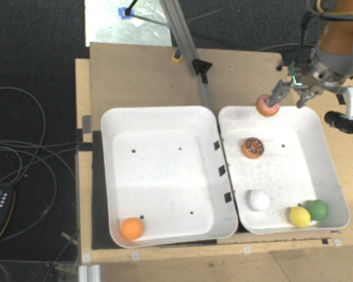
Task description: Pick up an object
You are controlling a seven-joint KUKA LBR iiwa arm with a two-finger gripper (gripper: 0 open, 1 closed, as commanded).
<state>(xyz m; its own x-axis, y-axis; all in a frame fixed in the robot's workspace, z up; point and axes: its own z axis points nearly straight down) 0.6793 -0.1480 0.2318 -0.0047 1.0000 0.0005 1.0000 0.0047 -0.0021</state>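
Right now the arm (340, 37) is reaching in from the right, with the gripper (289, 96) sitting over the far edge of the right bin (323, 151). Its two fingers are spread apart; the left finger (277, 92) is touching or overlapping the pink donut (267, 106), the right finger (303, 97) is standing well clear of it. The donut is not sitting between the fingers, so no grasp is showing; whether it is resting on the bin rim or hanging off the finger, I cannot tell.

Other items lying in the right bin: a brown donut (253, 147) near the middle, a white ball (259, 200) toward the near side, and a yellow ball (299, 216) touching a green ball (316, 210) in the near right corner.

Left bin (165, 122) is holding an orange ball (132, 228) in its near left corner. Both bins are sitting side by side on the worktop (141, 75), edges touching. Cables (23, 151) are trailing on the floor to the left.
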